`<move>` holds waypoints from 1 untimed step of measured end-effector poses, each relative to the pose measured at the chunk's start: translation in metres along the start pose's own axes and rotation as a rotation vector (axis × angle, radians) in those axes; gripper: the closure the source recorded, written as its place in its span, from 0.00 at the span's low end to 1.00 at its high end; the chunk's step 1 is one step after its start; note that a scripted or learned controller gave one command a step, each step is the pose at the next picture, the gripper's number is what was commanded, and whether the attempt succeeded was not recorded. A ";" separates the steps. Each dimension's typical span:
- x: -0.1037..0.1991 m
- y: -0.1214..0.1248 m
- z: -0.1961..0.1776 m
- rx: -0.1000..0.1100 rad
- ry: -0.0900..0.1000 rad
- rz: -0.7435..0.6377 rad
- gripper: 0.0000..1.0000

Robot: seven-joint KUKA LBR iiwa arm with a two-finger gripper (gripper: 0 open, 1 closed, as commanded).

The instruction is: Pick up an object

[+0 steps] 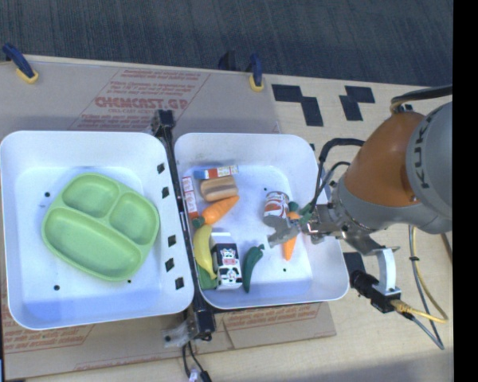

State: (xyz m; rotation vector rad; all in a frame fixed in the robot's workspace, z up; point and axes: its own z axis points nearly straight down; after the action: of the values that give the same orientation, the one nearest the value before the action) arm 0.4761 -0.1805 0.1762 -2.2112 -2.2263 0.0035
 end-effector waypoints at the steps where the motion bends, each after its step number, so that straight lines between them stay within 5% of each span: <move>1: 0.064 0.007 0.066 -0.024 -0.008 0.005 0.00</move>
State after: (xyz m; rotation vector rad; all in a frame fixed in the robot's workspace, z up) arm 0.4827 -0.1166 0.1103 -2.2327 -2.2368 -0.0146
